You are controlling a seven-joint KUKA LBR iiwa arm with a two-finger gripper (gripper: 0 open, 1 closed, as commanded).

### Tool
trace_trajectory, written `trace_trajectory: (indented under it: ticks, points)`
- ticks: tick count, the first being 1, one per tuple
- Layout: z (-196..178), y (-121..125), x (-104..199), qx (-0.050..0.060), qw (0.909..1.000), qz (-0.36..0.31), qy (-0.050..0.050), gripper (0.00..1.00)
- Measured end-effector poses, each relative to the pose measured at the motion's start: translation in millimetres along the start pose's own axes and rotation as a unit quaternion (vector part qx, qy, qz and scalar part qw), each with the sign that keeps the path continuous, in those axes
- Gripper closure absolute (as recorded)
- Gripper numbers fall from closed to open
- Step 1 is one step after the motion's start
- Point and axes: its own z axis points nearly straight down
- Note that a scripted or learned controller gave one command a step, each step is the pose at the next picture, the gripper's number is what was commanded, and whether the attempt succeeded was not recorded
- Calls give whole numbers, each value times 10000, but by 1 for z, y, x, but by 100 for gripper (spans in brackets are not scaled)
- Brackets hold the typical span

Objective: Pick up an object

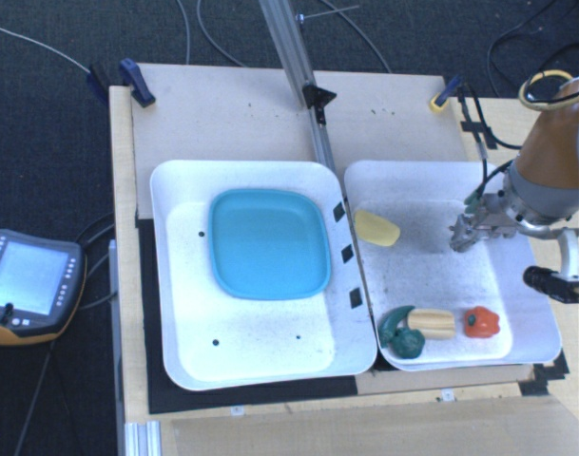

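Camera view from above: two white bins are seen side by side on the bench. The left bin (175, 283) carries a blue plate (268, 243). The right bin (531, 283) carries four small things: a yellow piece (376, 227) near its upper left, and along its lower edge a green piece (401, 332), a tan block (432, 323) touching it, and a red piece (480, 322) just beside the block.

The gripper (465, 234) is seen low over the upper right part of the right bin, above bare white floor. Nothing is seen between its parts, and whether it is open or shut cannot be told at this size. The yellow piece lies to its left, apart from it; the row of three lies below it in the picture, nearer the front wall.

No object has yet been picked, so the step in hand is judged to be the approach. The yellow piece is judged the easier target, since it lies alone with free floor on every side, whereas the three at the front are crowded and close to the wall, where a neighbour could be nudged or the wall struck. The gripper should be centred over the chosen piece before descent, its closing line set across the narrower width, and lowered straight down so the piece is not pushed aside. A lift should be counted good only when the piece is seen held.
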Motion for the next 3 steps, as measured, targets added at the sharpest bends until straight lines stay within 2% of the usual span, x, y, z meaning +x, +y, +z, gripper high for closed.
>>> trace_trajectory:
  ticks: [1,2,3]
  points:
    - [-45,8,1,-13,10000,-1,-3,100]
    - [-97,0,6,-15,10000,0,-2,100]
    - [-115,1,6,-2,10000,0,1,100]
